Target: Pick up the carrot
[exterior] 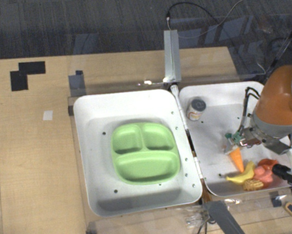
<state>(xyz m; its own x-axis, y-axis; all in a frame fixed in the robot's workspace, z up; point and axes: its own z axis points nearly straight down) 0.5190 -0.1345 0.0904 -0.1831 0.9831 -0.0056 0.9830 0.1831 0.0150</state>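
Observation:
The orange carrot (237, 159) lies in the right bin (215, 127), its point toward the front and its green top (230, 137) toward the back. My gripper (244, 139) hangs from the grey and orange arm (280, 101) directly over the carrot's leafy end, very close to it or touching it. The arm's wrist hides the contact spot.
Just in front of the carrot lie a yellow banana (242, 176), a red item (268, 170) and a small tan piece (253, 184). A small can (195, 108) stands at the right bin's back left. A green divided plate (143, 152) sits in the left bin (94, 146).

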